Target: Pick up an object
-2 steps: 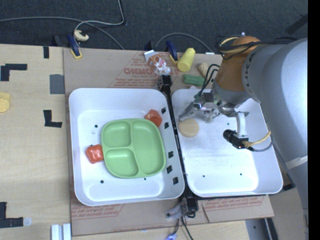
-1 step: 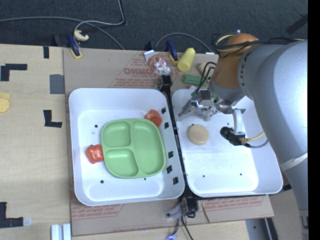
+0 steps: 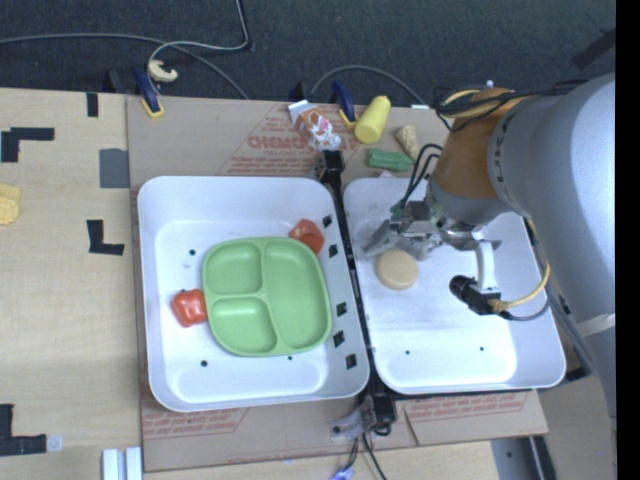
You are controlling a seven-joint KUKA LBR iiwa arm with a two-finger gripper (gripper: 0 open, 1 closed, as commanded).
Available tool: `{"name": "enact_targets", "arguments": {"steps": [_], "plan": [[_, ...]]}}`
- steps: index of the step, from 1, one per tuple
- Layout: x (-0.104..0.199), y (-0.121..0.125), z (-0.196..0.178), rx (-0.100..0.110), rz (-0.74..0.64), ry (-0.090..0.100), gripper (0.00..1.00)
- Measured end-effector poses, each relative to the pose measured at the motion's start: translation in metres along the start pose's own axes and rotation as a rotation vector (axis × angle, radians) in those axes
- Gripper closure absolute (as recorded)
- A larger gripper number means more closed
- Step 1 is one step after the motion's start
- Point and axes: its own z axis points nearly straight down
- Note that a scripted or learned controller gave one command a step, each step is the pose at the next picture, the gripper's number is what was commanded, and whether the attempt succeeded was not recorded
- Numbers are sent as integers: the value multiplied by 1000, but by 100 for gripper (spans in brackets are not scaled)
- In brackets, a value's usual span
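While the grey arm with its orange band reaches in from the right, the desk spreads beneath it, light wood with a cardboard sheet under both bins. Directly below the tool sits the right bin, and to the tool's left, across the shared rims, lies the left bin. Well to the tool's left, in the middle of that left bin, rests a green divided plate. Just below the tool, close enough that I cannot tell whether they touch, a round tan object lies on the right bin's floor; it is not between the fingers. Whether the tool is wide or narrow I cannot tell, as its metal parts blur together. Behind the tool, beyond the bins on the cardboard, lie a yellow cylinder and a green block. Left of the tool, an orange-red piece touches the plate's upper right edge, and farther left another red piece sits just beside the plate's left side. To the tool's lower right, a black connector hangs off a cable.
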Motion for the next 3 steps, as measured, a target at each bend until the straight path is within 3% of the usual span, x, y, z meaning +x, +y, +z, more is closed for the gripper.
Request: {"name": "enact_targets", "arguments": {"steps": [1, 2, 3], "plan": [[-6, 52, 1, 0, -1, 1, 0], [-12, -4, 0, 1, 0, 0, 0], [-10, -15, 0, -3, 0, -1, 0]]}}
